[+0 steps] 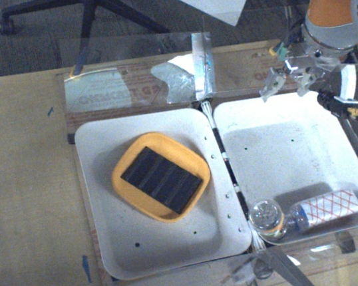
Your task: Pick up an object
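Observation:
A yellow-orange rounded object with a dark ribbed top (161, 176) lies in the left bin (114, 243), near its middle. A clear plastic bottle with a red-and-white patterned label (309, 211) lies on its side along the front edge of the right bin (285, 135), cap end toward the divider. My gripper (288, 82) hangs above the back edge of the right bin, fingers spread apart with nothing between them, far from both objects.
A clear plastic sheet and a metal bracket (202, 68) sit behind the bins on the wooden bench. Yellow and black cables (345, 109) run along the right side by the arm. An office chair base stands on the floor behind.

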